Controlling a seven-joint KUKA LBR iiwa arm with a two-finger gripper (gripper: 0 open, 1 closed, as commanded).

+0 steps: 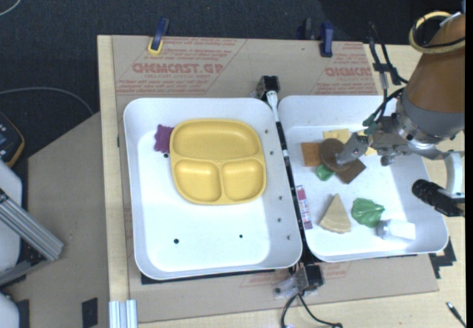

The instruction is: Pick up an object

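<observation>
We see the arm (436,75) reaching in over the right bin (429,241), wrist bent down, its gripper (347,159) low above the brown block (347,169) near the bin's middle; whether the jaws are apart we cannot tell.
</observation>
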